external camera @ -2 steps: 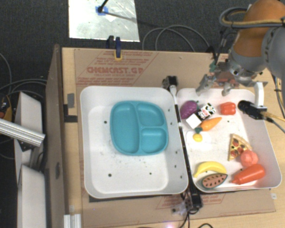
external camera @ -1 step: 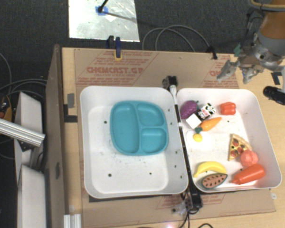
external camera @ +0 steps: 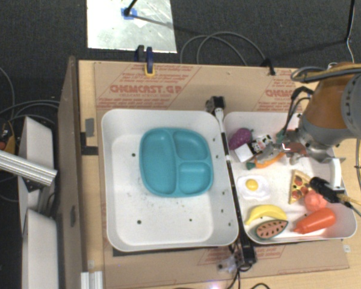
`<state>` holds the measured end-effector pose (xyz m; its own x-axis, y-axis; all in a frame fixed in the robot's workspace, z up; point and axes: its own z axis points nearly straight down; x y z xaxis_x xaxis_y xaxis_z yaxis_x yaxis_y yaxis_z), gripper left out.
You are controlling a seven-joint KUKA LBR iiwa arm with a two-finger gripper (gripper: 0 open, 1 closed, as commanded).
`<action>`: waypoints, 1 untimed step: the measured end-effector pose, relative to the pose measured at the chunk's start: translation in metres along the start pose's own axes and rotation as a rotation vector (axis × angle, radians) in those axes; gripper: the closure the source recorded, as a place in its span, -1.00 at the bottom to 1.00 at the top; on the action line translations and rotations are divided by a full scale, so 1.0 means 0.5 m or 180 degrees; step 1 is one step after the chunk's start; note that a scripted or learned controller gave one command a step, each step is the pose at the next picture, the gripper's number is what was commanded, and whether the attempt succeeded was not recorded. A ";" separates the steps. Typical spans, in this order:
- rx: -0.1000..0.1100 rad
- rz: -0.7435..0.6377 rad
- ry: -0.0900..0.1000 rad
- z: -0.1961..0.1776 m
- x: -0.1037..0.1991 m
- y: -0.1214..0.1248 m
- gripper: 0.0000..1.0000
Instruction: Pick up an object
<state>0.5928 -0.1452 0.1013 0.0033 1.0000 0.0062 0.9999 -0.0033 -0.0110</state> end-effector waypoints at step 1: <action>-0.0063 -0.0033 -0.0023 -0.140 0.048 0.051 -1.00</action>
